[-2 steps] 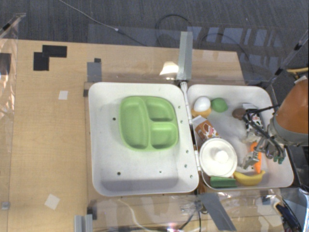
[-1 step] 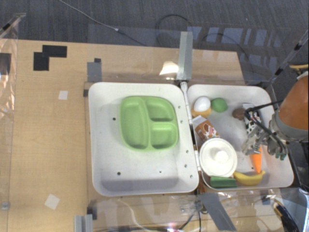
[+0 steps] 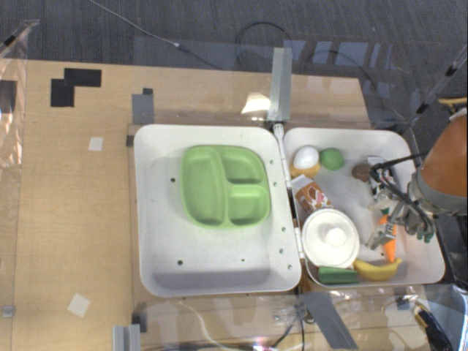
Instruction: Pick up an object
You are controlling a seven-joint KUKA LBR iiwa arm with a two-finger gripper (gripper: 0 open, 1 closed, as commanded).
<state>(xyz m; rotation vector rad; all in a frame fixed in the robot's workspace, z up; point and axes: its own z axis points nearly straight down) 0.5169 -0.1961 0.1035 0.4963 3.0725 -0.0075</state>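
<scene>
The right bin (image 3: 431,269) holds several small items. A white ball-topped muffin (image 3: 305,160) and a green round piece (image 3: 331,159) lie at its far side, with a brown lump (image 3: 361,171) further right. A small brown and red packet (image 3: 310,194) lies by the left wall. A white round bowl (image 3: 330,237) sits near the front, with a green cucumber (image 3: 338,274) and a banana (image 3: 377,269) along the front wall. My gripper (image 3: 387,229) hangs low at the bin's right side, right over an orange carrot (image 3: 391,248). Nothing is visibly held.
The left bin (image 3: 157,262) carries a green divided plate (image 3: 224,186). A metal post (image 3: 280,86) stands behind the wall shared by the bins. Black cables (image 3: 391,163) run from the arm (image 3: 446,170) across the right bin's far right corner.
</scene>
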